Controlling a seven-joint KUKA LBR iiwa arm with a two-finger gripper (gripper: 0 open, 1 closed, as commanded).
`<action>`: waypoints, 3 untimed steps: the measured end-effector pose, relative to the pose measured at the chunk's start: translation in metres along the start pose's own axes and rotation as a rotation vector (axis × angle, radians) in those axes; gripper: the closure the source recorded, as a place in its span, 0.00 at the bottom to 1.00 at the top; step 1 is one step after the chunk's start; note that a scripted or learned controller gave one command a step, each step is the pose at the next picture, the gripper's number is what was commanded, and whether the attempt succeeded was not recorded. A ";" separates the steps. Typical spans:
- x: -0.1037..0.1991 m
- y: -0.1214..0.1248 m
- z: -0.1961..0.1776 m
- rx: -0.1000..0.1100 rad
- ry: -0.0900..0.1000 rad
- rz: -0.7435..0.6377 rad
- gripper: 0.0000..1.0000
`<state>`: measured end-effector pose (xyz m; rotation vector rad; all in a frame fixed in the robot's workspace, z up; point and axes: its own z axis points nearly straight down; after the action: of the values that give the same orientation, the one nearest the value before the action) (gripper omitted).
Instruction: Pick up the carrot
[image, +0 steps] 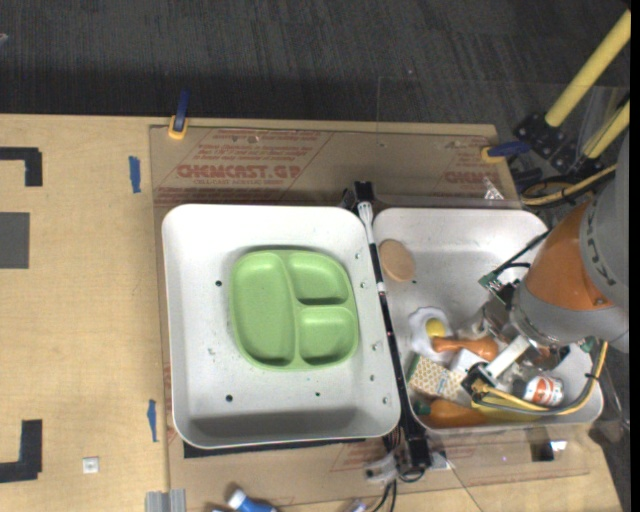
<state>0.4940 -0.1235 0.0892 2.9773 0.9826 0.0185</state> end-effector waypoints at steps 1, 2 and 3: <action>0.006 -0.027 0.000 -0.003 -0.004 0.056 0.00; 0.104 0.045 0.003 0.007 -0.008 0.199 0.00; 0.040 -0.003 0.001 0.006 -0.005 0.041 0.00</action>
<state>0.5246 -0.0969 0.0889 3.0010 0.9227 0.0075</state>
